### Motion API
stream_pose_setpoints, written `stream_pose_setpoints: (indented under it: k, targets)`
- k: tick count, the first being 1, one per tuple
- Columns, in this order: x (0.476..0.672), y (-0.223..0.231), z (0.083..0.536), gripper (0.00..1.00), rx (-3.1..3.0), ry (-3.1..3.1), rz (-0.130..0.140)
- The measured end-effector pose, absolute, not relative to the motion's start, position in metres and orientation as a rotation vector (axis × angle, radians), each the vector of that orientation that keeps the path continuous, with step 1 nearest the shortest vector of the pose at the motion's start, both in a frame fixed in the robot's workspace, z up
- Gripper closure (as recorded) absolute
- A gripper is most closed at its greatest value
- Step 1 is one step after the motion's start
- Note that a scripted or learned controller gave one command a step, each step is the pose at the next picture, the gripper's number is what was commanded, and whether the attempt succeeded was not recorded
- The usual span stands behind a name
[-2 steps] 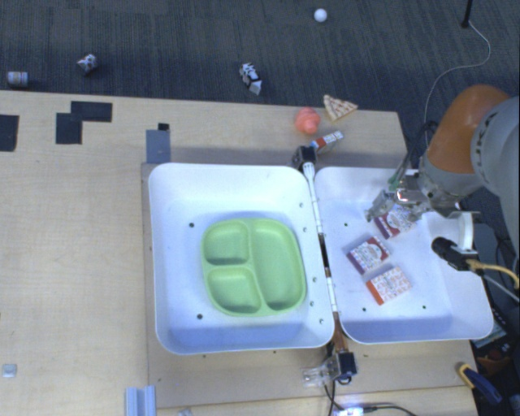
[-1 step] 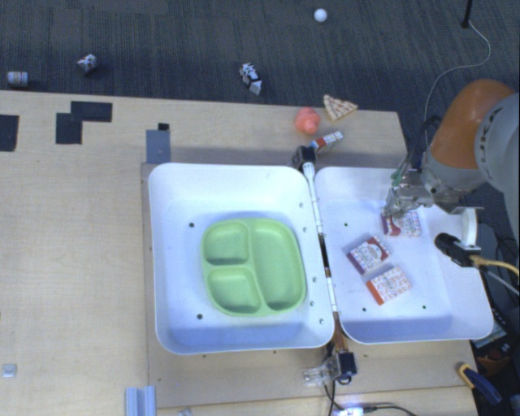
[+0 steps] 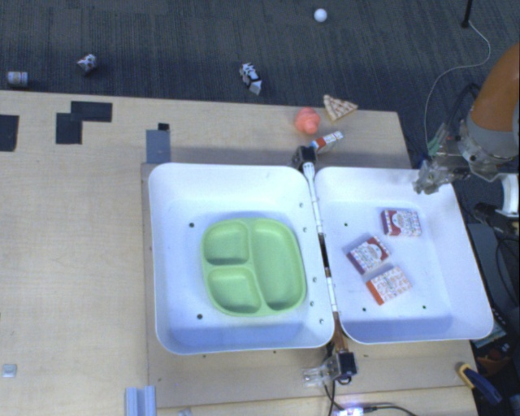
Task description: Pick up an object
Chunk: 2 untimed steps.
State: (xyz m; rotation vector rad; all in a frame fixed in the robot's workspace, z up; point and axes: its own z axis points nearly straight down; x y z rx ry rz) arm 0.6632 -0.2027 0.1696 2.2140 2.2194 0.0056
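The gripper (image 3: 426, 177) hung at the far right corner of the right bin (image 3: 455, 321), just over its rim; whether its jaws were apart or together I cannot tell, for they were small and blurred, and nothing showed between them. Above it rose the grey arm with its orange band (image 3: 497, 93), reaching in from the right.

The bench (image 3: 73, 260) was pale wood, with several dark patches set into its far left part. Beyond it lay dark carpet (image 3: 179, 41), scattered with small bits, among them a little white ball (image 3: 320, 15). On the bench behind the bins lay an orange-pink ball (image 3: 307, 121), a wedge-shaped toy like a pizza slice (image 3: 339, 106) just beside it, and a small red and white tube (image 3: 328, 140) near the seam between the bins.

The right bin held three small red and white packets, all lying flat and apart from the gripper: one packet (image 3: 400, 222) toward the far side, a second packet (image 3: 368, 254) nearer the middle, and a third packet (image 3: 388, 284) close below it. The second and third lay near each other; the first sat somewhat apart.

The left bin (image 3: 175, 321) held a green divided tray (image 3: 253, 266) with three compartments, resting flat in the middle.
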Motion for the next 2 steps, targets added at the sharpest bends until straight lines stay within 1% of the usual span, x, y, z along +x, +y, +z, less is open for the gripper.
stream_pose_setpoints:
  k: [1,2]
  targets:
    - [0.662,-0.159,0.2,1.0,2.211,2.226,0.008]
    - [0.663,-0.159,0.211,1.0,2.204,2.227,0.01]
